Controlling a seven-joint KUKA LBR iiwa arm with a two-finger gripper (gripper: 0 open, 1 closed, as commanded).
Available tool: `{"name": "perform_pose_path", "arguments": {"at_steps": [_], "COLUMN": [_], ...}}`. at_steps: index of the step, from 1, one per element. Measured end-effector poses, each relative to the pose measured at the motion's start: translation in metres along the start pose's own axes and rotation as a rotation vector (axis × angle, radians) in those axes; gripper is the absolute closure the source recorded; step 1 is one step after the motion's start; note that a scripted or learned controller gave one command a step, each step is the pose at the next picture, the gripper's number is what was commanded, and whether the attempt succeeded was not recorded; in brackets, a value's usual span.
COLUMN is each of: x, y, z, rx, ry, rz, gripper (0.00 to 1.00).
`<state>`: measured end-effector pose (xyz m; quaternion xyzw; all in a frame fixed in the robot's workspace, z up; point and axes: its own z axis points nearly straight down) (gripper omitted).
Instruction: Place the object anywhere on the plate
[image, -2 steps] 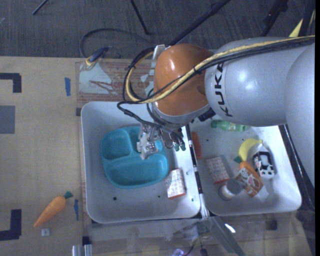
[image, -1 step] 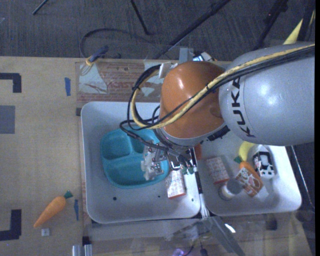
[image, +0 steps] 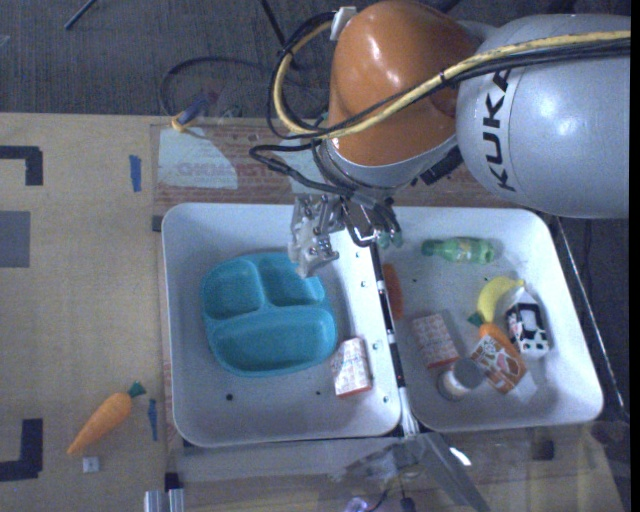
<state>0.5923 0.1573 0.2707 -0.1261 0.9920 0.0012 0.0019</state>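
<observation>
Camera view: pincer (image: 312, 252) hanging over upper right rim of blue plate (image: 268, 312) in left bin (image: 185, 300); finger state impossible to tell, nothing seen held. Likely object: small carton (image: 351, 366), lying just beside plate's lower right corner, below pincer, apart. Probably light, stiff, crushable; best gripped across narrow sides.

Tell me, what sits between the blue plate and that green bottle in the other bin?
In the camera view, the gripper hangs over the blue plate's top right corner, and the bins' rims meet before the green bottle.
</observation>
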Motion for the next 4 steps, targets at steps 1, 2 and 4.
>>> {"name": "perform_pose_path", "arguments": {"at_steps": [1, 2, 4], "x": [0.072, 0.097, 0.089], "y": [-0.079, 0.007, 0.061], "z": [0.046, 0.083, 0.04], "rx": [0.001, 0.001, 0.002], "ry": [0.004, 0.006, 0.005], "rz": [0.085, 0.157, 0.282], "gripper": [1.0, 1.0, 1.0]}}
